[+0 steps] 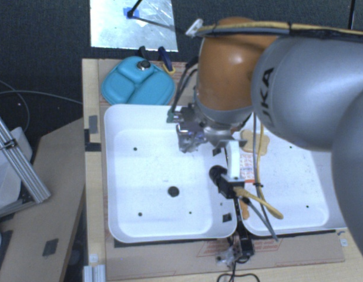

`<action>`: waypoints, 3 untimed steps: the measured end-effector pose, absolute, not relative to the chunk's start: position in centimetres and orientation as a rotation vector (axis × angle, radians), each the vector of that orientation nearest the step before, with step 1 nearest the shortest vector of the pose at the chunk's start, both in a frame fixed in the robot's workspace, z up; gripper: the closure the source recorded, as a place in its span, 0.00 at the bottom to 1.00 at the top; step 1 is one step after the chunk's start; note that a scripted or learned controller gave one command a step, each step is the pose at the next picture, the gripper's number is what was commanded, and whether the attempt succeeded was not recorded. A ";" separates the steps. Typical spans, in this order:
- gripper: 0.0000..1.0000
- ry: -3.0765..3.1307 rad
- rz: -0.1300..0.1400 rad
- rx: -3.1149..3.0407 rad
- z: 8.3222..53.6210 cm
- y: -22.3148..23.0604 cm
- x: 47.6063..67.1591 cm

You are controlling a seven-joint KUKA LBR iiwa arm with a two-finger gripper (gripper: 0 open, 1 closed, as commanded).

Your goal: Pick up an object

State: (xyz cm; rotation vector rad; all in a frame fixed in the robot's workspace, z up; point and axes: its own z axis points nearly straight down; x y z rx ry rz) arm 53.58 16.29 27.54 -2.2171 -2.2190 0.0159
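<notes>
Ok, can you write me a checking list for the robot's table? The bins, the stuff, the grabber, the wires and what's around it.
Surface: wooden bench with two white bins side by side, the left bin and the right bin.
Job's things: dark round piece on the left bin's floor; tan piece and red-and-white card in the right bin, partly hidden by the arm.
Clutter: blue divided dish behind the left bin, outside it.
Grippers: gripper over the left bin's far right part; cannot tell if it holds anything.
Cables: thin black cable at the left.
Surroundings: shiny sheet at the back; metal frame at the left.
</notes>
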 end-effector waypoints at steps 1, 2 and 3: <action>1.00 -2.216 0.006 -2.226 26.5 11.0 49.5; 1.00 -2.238 -0.033 -2.217 42.4 16.9 51.7; 1.00 -2.218 0.006 -2.222 36.3 13.3 49.0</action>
